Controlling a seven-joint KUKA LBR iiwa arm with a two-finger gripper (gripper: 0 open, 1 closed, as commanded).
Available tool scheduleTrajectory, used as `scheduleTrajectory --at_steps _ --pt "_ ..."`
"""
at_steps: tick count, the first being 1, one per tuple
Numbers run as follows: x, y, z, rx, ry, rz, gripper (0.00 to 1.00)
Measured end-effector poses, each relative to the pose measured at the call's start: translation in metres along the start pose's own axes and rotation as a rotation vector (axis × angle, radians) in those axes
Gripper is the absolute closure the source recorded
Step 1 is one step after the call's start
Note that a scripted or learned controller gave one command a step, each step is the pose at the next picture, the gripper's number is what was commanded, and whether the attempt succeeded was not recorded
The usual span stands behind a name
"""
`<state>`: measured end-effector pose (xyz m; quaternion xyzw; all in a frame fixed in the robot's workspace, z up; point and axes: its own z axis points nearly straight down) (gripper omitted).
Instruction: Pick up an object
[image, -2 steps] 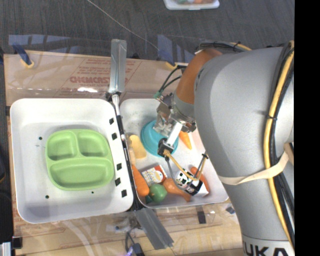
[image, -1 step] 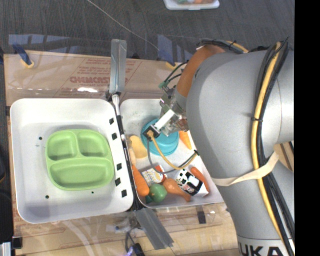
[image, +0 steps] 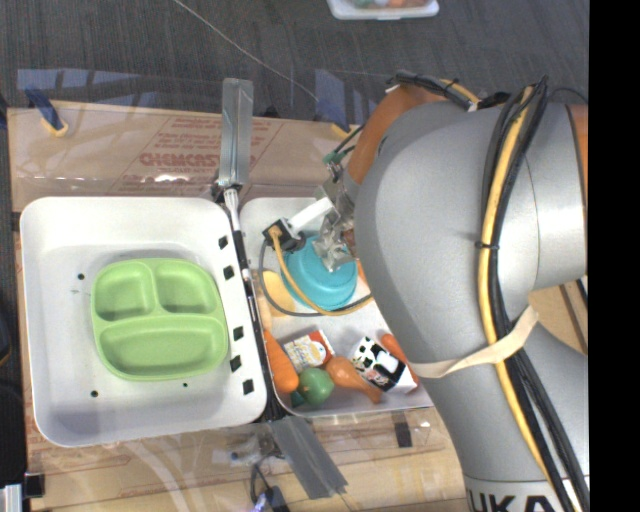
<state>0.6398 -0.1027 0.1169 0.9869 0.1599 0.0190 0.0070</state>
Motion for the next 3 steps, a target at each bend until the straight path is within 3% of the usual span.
scheduleTrajectory --at_steps 1,2,3 --pt "-0.023 -0.012 -0.003 -0.006 0.017 0.112 0.00" --pt "0.000 -0.015 -0.078 0.019 -0.031 0.113 0.00" --pt "-0.012 -0.015 -0.066 0.023 -0.041 0.113 0.00"
